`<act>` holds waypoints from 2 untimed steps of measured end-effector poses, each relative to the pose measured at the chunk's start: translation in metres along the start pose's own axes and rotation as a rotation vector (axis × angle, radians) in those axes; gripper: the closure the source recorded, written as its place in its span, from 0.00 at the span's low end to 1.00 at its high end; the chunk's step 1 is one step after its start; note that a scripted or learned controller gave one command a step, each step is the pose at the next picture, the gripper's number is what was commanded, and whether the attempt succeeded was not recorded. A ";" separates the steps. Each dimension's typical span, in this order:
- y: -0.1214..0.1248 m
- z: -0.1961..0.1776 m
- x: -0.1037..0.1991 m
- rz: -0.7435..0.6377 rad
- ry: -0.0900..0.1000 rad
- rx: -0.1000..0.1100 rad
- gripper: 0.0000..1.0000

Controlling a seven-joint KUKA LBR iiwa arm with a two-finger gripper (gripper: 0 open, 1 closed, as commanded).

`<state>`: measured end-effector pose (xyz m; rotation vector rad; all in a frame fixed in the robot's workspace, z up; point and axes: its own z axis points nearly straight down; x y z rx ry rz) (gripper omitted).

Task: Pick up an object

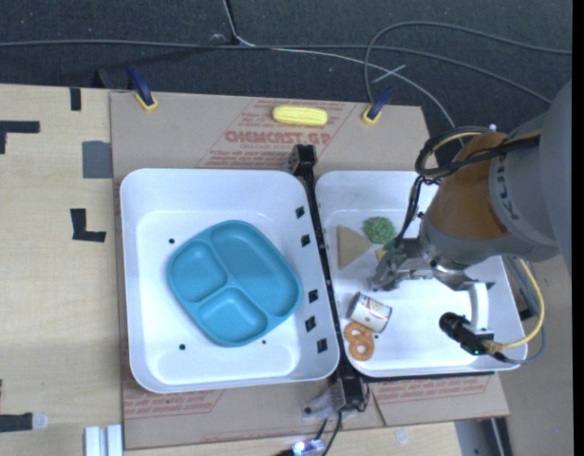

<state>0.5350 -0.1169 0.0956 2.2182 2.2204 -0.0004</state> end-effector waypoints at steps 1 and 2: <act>-0.002 -0.061 -0.005 0.000 0.002 -0.001 1.00; 0.008 -0.119 -0.002 -0.001 0.001 -0.003 1.00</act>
